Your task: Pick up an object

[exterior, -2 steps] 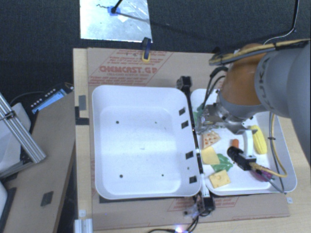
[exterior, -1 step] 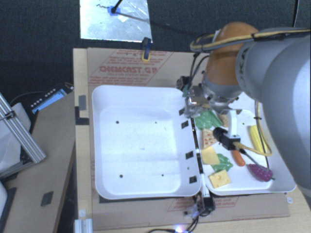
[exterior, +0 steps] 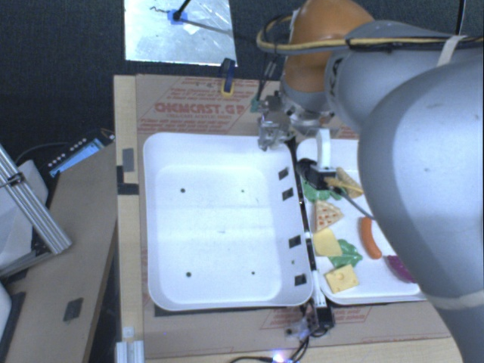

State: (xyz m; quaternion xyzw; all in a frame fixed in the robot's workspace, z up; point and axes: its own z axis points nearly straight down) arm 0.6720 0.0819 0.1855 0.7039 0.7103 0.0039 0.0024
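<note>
Far left, off my bench: silver rail on the side table. Next the left bin, white & shallow, w/ a few small dark dots on its floor. Behind it lies a cardboard sheet w/ red print, and a blue-yellow clamp sits on its far edge.

My pincer hangs over the left bin's far right corner, just by the rim, pointing straight down. Can't tell from this angle if it's open or shut. My wrist stands upright above it, w/ the orange band on top. From there my arm bends back toward the cam & out to the right. Its big grey link covers much of the right bin.

A black divider strip w/ clips runs btw the two bins.

All the pickable stuff is in the right bin, none of it near my pincer:
- yellow block close to the divider
- pizza slice just behind the block
- holed cheese wedge by the near rim
- green piece against the yellow block's right side
- yellow wedge further back
- orange sausage lying apart to the right
- purple piece partly hidden under my arm
</note>
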